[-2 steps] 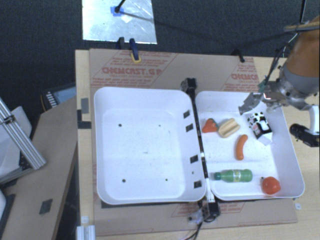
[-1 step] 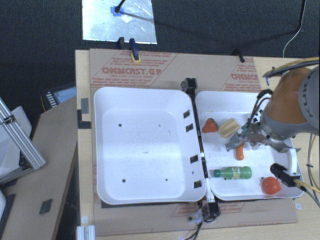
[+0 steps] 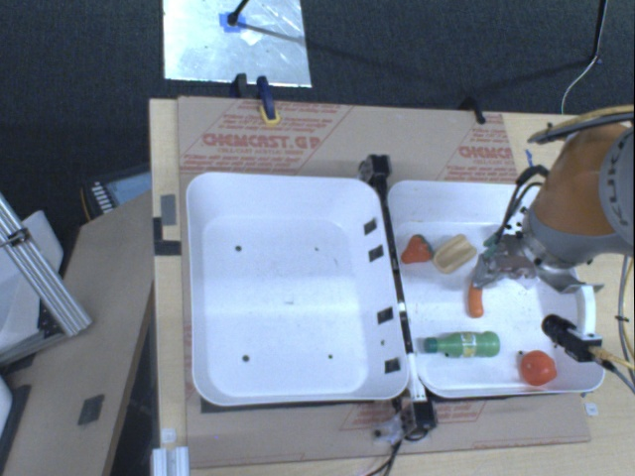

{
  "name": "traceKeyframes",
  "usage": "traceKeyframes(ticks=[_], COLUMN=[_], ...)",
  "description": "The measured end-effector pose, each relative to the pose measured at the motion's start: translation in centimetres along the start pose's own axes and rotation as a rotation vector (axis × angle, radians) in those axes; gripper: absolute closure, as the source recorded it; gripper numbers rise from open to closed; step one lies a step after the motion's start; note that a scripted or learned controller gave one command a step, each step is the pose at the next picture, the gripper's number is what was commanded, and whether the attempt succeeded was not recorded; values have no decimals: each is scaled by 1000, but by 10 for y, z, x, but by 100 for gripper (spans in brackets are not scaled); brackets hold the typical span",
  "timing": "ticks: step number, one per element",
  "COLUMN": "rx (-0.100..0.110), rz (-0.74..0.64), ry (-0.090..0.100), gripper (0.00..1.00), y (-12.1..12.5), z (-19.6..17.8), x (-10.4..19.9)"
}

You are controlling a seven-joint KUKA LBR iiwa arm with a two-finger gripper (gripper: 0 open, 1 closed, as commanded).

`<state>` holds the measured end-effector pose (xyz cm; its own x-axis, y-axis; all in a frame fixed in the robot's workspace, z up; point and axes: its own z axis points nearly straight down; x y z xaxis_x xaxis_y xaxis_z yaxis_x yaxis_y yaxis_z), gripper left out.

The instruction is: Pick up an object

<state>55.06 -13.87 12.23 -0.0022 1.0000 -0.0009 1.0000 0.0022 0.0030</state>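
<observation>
Gripper [image 3: 493, 271] fingers are positioned over the right bin [image 3: 437, 198], near its middle, directly above the upper end of a small orange carrot-shaped object [image 3: 476, 302]. Whether the fingers are closed on that object cannot be determined, as the upper end is masked by the gripper body. The orange-banded arm [image 3: 585, 201] is seen entering across the bin's right edge. Just beside the gripper, toward the bin's left wall, a tan bread-like piece [image 3: 454, 254] and a red piece [image 3: 417, 250] are located. A green bottle [image 3: 462, 344] is laid on its side near the front edge. A red tomato-like ball [image 3: 538, 367] is placed in the front right corner. The left bin [image 3: 213, 198] adjoins along the shared divider.
</observation>
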Motion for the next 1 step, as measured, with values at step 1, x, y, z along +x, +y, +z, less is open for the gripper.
traceKeyframes(ticks=[1], rx=[0], rz=[9], ry=[-4], gripper=[100], y=[-49], z=[-45], x=[-73])
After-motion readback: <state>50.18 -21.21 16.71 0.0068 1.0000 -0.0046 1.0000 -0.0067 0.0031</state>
